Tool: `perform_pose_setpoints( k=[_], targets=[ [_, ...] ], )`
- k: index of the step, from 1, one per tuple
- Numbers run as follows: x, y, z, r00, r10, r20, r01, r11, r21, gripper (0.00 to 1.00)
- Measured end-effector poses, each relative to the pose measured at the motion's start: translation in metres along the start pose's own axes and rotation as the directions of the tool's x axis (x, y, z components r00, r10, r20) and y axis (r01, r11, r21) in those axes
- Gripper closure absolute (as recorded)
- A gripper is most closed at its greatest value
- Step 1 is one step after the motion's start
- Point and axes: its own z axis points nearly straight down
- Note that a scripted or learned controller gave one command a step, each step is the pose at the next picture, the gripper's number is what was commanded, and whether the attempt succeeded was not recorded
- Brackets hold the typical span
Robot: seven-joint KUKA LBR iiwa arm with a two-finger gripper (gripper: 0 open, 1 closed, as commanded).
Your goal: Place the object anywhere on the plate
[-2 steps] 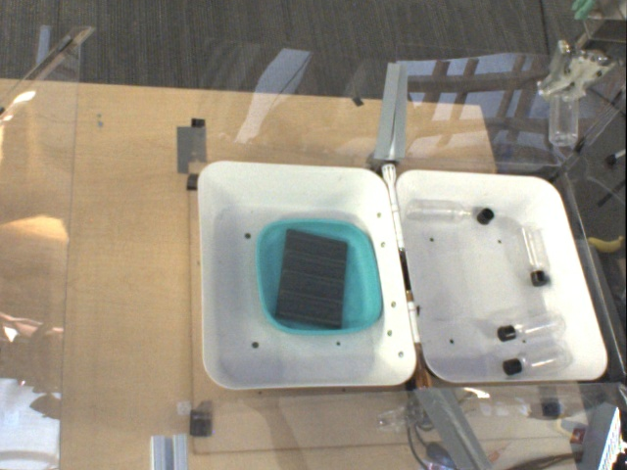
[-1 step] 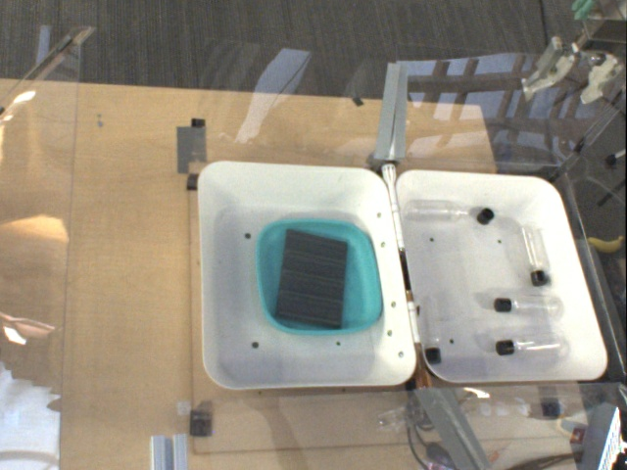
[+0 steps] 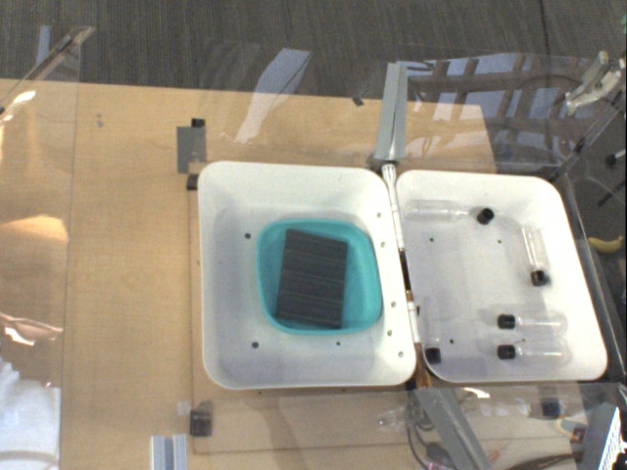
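A: Object — dark grey ribbed rectangular block, lying flat on the teal plate, centre of the left white bin.

B: Right white bin?

A: Clear tubes with black caps — one upper left, one at right, two lower right.

B: Claw state?

A: Cannot tell.

bench: matt wood look
bins: smooth white plastic, slight sheen
plate: glossy teal plastic
pad: dark, ribbed, matt
tubes: clear plastic
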Motion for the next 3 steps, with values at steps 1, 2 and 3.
perform_pose_setpoints(
  k=[1, 2, 3],
  targets=[
    [-0.016, -0.058, -0.001, 0.994, 0.107, 0.0, -0.107, 0.994, 0.001, 0.0],
    [-0.016, -0.14, -0.001, 0.977, 0.214, 0.0, -0.214, 0.977, 0.002, 0.0],
    [-0.023, -0.149, -0.001, 0.955, 0.298, 0.001, -0.298, 0.955, 0.002, 0.0]
  ],
)
